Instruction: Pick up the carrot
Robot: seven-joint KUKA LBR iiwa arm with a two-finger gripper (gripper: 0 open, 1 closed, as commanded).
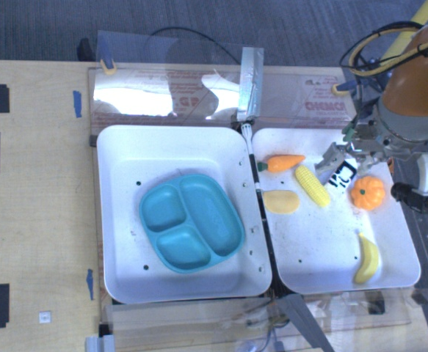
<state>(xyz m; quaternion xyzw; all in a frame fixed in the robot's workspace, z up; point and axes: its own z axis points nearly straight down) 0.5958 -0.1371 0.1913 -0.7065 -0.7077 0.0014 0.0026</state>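
The arm (408, 94) comes in from the right and is cut off by the picture's edge, so most of its grey body and orange band stay out of sight, with yellow and black cables looping over it. Its gripper (343, 160) hangs low over the far part of the right bin (324, 270), a tangle of dark and pale parts that is hard to read. How the jaws stand I cannot tell; the mechanism blurs into a black-and-white block beneath it, and nothing shows between them.

The carrot (285, 163) lies on its side near the far left corner of the right bin, a smooth orange taper with a green stub at its left end, just left of the gripper and apart from it. Beside it a knobbly yellow corn cob (312, 186) slants down the bin, its upper end nearly touching the carrot's tip. A pale yellow, rounded lump (281, 201) sits below the carrot; what it is I can't make out. A ribbed orange pumpkin (368, 193) with a green stalk rests near the right wall, and a curved banana (368, 259) lies toward the near right corner.

The left bin (122, 196) holds a glossy blue divided plate (191, 221) with three compartments.

Behind the bins a clear sheet (169, 97) glares, and red printing there is too faint and reversed to read.
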